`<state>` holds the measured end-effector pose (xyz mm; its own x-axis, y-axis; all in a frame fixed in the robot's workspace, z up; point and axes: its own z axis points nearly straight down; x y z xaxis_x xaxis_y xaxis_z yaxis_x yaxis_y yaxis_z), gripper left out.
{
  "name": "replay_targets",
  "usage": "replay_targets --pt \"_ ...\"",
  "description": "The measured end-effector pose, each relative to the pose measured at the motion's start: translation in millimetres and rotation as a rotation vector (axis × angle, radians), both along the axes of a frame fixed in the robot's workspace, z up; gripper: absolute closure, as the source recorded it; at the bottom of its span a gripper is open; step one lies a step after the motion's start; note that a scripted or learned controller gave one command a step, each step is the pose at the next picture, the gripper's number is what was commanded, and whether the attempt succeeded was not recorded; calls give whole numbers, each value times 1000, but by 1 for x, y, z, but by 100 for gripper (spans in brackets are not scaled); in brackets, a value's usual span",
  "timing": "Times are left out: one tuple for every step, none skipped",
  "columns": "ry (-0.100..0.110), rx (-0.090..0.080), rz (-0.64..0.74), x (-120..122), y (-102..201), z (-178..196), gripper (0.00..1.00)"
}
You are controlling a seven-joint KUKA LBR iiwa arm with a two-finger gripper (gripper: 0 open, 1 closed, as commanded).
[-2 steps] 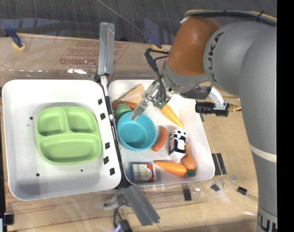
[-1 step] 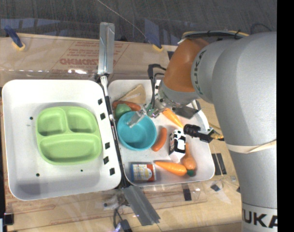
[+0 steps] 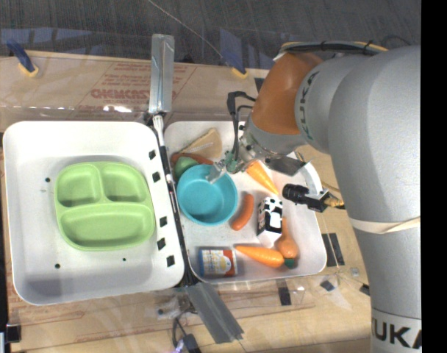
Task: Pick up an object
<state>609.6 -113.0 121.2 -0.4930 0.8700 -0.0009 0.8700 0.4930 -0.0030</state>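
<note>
Overhead, gripper (image 3: 233, 162) sits low in right bin (image 3: 312, 230), touching blue bowl's (image 3: 206, 195) far rim beside a carrot (image 3: 262, 175); its grasp state can't be told.

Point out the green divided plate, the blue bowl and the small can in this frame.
green divided plate (image 3: 104, 204): camera view, on the ridge between its compartments.
blue bowl (image 3: 206, 195): camera view, on its inner bottom.
small can (image 3: 216, 262): camera view, on its labelled side, lying in the right bin.
</note>
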Motion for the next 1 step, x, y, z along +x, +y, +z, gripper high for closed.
replay_targets --pt "-18 -16 -323 22 64 78 100"
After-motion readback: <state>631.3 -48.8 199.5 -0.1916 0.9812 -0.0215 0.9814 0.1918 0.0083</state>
